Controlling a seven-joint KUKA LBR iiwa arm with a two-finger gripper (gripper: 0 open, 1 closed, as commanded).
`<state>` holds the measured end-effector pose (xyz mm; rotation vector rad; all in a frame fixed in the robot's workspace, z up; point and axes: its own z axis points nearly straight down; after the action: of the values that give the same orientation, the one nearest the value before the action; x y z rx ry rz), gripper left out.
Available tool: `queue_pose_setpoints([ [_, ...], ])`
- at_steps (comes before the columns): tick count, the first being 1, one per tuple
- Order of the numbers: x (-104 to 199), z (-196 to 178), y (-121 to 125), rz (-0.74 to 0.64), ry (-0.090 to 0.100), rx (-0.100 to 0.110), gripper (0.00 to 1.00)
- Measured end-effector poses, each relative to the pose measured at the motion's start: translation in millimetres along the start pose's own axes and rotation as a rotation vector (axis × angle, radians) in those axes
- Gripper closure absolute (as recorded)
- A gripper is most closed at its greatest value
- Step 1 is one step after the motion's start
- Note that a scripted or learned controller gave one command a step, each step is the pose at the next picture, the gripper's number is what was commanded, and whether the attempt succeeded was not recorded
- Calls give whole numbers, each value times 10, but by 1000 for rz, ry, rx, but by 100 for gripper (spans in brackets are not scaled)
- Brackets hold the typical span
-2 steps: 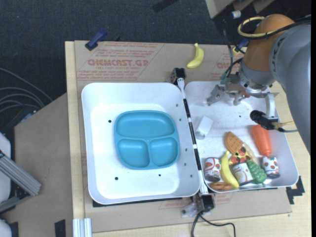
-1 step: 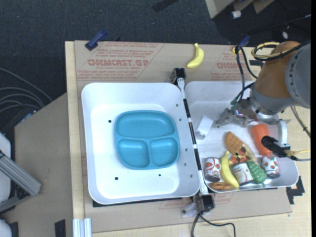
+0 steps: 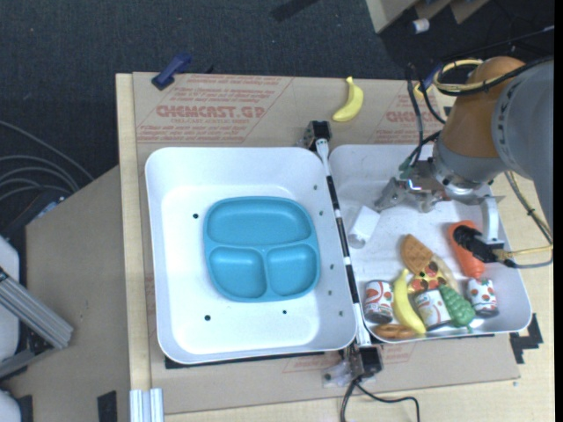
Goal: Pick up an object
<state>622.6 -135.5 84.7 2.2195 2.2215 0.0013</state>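
Fingers (image 3: 387, 198) of the gripper (image 3: 412, 193) are seen spread apart, with nothing held between them, low over a bare patch of the right bin (image 3: 519, 323) at its far end.

Near corner of the right bin: a cluster is noted, made up of a red-and-white can (image 3: 378, 299), a yellow banana (image 3: 405, 301), a green item (image 3: 457, 306) and a second can (image 3: 484, 295), all touching or just beside one another. Beyond these, a brown pastry-like piece (image 3: 420, 253) and an orange carrot (image 3: 466, 249) are seen. A white packet (image 3: 362, 227) lies near the left wall, apart from the gripper.

Left bin (image 3: 167, 192): a blue divided plate (image 3: 261, 246) is seated centrally.

Far bench (image 3: 229, 104): another banana (image 3: 349, 102) is recorded outside both bins.
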Motion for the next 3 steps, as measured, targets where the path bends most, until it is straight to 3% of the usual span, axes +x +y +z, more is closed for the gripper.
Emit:
queue_pose_setpoints([
  [1,-1,-102,5,0,-1,-3,100],
  [2,-2,-100,4,0,-1,-2,0],
  [3,-160,1,107,1,0,0,0],
])
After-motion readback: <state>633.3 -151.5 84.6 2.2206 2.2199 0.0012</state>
